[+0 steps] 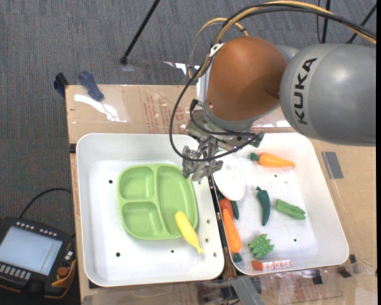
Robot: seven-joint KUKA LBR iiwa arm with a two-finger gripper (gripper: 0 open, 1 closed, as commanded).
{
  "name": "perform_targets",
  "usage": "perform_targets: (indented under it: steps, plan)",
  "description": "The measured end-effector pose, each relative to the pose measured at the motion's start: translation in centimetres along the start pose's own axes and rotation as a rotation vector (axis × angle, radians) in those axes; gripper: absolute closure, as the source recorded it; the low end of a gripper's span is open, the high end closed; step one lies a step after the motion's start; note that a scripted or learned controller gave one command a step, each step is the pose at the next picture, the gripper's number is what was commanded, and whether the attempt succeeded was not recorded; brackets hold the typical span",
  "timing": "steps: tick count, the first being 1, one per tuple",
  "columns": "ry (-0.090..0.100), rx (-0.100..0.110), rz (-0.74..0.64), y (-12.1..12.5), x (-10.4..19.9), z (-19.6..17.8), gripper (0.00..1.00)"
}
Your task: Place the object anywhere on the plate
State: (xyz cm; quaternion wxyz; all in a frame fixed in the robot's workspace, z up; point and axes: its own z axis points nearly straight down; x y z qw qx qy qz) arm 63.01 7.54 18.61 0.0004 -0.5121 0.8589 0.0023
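grey carpet floor (38, 24), brown bench top (146, 107), black tripod leg (143, 24) behind

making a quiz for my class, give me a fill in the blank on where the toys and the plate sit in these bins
1. The green plate has ____ compartments.
2. The yellow banana lies across the plate's rim, in the ____ bin of the view.
3. The carrot near the right bin's far edge is ____ in colour.
4. The hand hangs over the divide between the ____ bins.

Missing words: three; left; orange; two
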Motion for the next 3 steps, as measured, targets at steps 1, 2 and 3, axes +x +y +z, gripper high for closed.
perform_targets:
  steps: [1, 2, 3]
  plan:
    - [0.001, 0.000, -0.237, 5.9, -0.1, 0.0, 1.00]
    - [-0.002, 0.003, -0.570, 1.0, -2.2, -4.4, 1.00]
    - [-0.002, -0.002, -0.636, 3.5, -8.7, -2.6, 1.00]
